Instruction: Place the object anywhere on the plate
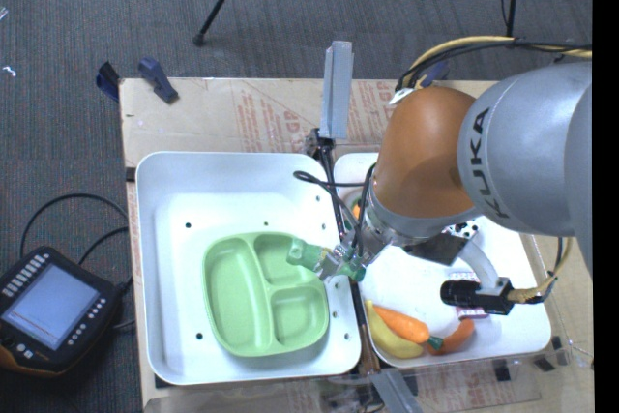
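Plate [237,305]: green, three compartments, flat in the left bin [155,208].

At the plate's upper right rim: a small pale green piece [304,253]. I take this to be the task's thing. It sits over or on the rim, and you cannot tell from this view whether it touches the plate.

Gripper [344,264]: just right of that piece, at the plate's right edge. Whether it is open, closed or carrying the piece cannot be told, so do not log a hold.

Right of the plate, in the right bin [527,324]: a carrot [401,322] touching a banana [392,341], with a second orange piece [460,333] further right.

Handling, judged only:
- The green piece looks small, light and stiff, probably smooth moulded plastic.
- Expect it to slip or roll rather than break.
- Take it across its narrow middle, squarely.
- A low release over any compartment should do, since a light piece dropped on the rim may bounce off the plate.
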`<action>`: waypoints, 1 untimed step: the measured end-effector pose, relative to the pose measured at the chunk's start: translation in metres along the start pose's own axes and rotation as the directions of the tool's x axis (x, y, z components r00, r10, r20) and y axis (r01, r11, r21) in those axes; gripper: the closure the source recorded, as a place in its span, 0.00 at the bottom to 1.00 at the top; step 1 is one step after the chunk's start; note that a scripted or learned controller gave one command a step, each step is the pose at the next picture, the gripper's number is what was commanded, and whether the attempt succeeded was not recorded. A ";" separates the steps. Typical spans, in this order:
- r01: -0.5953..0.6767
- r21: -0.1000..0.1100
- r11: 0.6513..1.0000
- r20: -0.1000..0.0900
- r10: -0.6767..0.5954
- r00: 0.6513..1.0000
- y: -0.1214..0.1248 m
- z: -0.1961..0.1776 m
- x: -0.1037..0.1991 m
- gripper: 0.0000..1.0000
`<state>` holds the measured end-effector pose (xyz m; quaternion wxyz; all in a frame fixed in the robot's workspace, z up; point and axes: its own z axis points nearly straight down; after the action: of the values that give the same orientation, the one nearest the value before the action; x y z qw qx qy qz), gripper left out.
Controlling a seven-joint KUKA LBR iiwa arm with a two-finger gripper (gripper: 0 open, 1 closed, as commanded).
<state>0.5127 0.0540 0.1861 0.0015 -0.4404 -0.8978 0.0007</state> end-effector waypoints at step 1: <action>0.033 0.000 0.999 0.000 -0.033 0.999 0.057 -0.023 0.048 1.00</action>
<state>0.5286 0.1271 0.2087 0.0015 -0.4255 -0.9050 0.0010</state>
